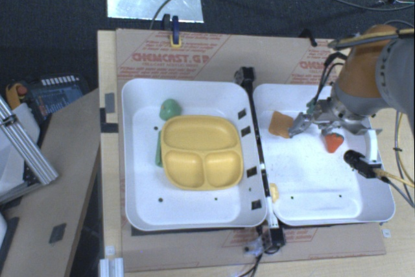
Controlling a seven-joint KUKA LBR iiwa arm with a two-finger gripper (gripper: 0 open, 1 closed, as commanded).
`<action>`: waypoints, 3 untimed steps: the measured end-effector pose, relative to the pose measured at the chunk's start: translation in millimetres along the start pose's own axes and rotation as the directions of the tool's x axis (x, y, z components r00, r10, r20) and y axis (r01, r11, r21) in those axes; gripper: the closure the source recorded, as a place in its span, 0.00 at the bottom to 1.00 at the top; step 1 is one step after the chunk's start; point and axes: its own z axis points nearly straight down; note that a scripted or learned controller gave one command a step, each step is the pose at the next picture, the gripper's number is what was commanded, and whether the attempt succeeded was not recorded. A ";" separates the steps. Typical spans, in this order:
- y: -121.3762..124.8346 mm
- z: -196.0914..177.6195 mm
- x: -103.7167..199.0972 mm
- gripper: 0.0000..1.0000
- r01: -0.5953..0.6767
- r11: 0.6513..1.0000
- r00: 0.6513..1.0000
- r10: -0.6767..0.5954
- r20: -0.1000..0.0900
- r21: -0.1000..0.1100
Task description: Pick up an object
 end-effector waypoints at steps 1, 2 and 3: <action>0.3 31.1 0.5 0.00 -0.004 1.000 1.000 0.004 0.000 -0.001; 1.8 18.3 0.0 1.00 -0.003 1.000 1.000 0.003 0.001 -0.006; 1.7 -42.1 8.3 1.00 -0.001 1.000 1.000 0.001 0.002 -0.009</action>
